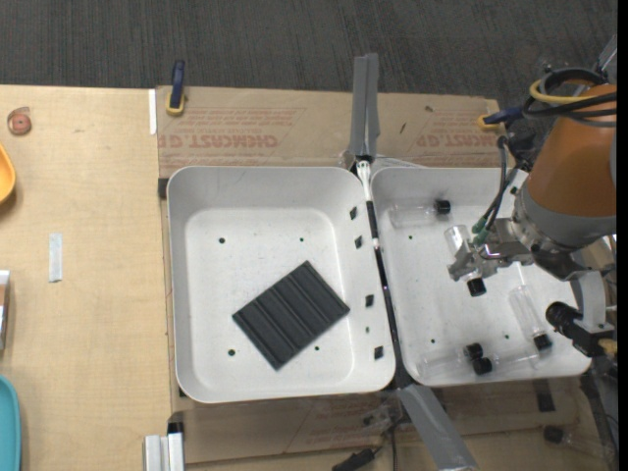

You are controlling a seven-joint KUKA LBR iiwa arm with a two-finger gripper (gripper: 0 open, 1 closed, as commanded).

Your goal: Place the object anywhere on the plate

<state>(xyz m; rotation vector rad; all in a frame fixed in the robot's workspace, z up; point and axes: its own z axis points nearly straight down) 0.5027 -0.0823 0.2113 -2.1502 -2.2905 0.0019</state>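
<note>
The plate [291, 314] is a dark ribbed rectangle lying at a slant on the floor of the left bin [186, 263]. In the right bin [422, 361] lie several clear tube-like pieces with small black caps, hard to make out against the white floor. One black cap [443, 206] sits near the far wall, and two black caps [478, 358] lie near the front wall beside a clear piece [525, 309]. My gripper [463, 258] hangs over the middle of the right bin, with another black cap [476, 287] just beneath it. Whether that piece is held is unclear.
A metal divider [365, 116] runs between the bins at the back. The arm's orange band [579, 165] and cables overhang the right bin's far right side. Cardboard [255, 130] lies behind the bins. An orange item [5, 180] sits at the left edge.
</note>
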